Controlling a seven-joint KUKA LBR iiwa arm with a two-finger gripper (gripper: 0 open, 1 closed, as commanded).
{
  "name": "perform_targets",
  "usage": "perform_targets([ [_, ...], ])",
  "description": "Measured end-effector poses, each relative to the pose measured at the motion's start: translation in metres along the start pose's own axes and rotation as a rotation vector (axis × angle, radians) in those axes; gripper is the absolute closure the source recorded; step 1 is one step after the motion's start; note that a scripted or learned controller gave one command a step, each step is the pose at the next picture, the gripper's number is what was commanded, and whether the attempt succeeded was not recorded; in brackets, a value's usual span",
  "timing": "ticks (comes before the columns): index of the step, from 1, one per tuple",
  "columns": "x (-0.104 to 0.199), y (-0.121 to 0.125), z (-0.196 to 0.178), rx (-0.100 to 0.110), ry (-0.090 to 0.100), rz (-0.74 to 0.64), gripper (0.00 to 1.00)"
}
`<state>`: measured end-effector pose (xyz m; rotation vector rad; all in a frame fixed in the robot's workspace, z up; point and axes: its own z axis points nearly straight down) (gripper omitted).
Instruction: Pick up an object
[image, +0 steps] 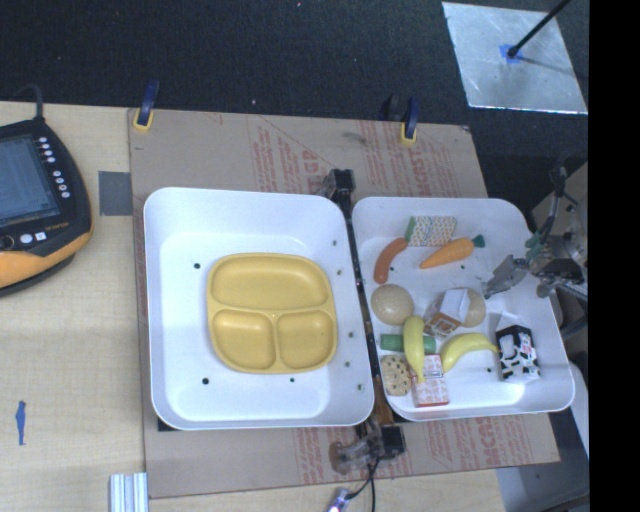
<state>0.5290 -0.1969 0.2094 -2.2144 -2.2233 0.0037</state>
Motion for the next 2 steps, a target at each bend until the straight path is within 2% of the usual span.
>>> perform_targets([
  [1, 0.084, 0.026, 0.096, -0.018, -0.004, 0.001, 0.00],
  [2, 0.095, 0.086, 0.115, -0.007, -0.001, 0.002, 0.00],
])
